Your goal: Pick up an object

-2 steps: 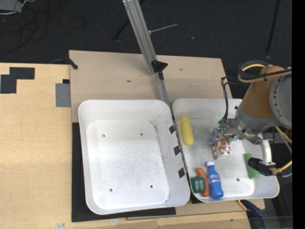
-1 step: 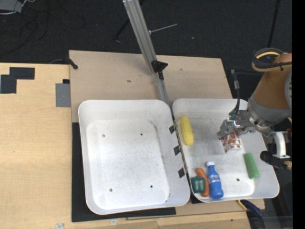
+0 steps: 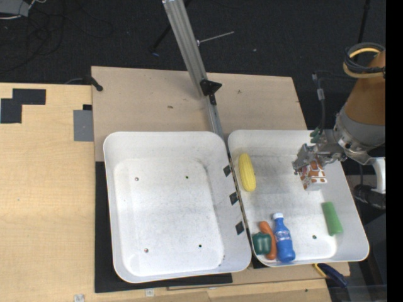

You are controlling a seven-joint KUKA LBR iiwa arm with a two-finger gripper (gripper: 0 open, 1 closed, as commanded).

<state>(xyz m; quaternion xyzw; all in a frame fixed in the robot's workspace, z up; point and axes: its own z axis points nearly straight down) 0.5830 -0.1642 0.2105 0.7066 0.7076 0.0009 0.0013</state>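
My gripper point(image 3: 310, 166) hangs over the upper right part of the right bin point(image 3: 296, 145). A small red and white object point(image 3: 314, 177) shows directly under it, partly covered by it. Whether that object is held or lies on the bin floor cannot be made out. Elsewhere in this bin lie a yellow corn-like piece point(image 3: 246, 172) near the left wall, a green block point(image 3: 332, 218) at the right, and a blue bottle point(image 3: 284, 238) at the front beside an orange carrot-like item point(image 3: 269, 237) and a small dark green piece point(image 3: 260, 243).
The left bin point(image 3: 165, 145) stands beside the right one, with black clips point(image 3: 233, 197) along their shared edge. A slanted aluminium post point(image 3: 190, 49) rises behind the bins. The grey and orange arm point(image 3: 365, 106) enters from the right.
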